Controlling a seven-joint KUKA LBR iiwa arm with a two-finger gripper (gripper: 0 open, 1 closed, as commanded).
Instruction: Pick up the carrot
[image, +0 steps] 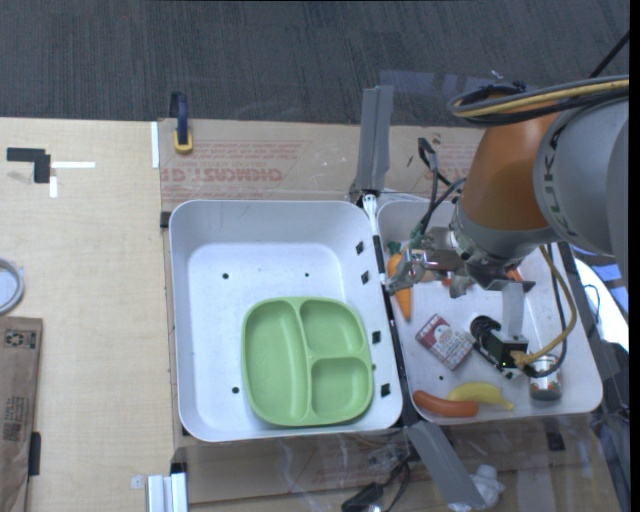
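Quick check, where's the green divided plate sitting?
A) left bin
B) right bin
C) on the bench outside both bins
A: the green divided plate lies on the floor of the left bin, while the carrot sits in the right bin.

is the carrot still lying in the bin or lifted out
In the bin. The carrot lies against the left wall of the right bin, partly hidden under the gripper; whether it is gripped cannot be told.

The bulky grey robot arm (590, 170) wore a broad glossy orange band (505, 190) above its wrist, with black and yellow cables (530, 95) looping over it.
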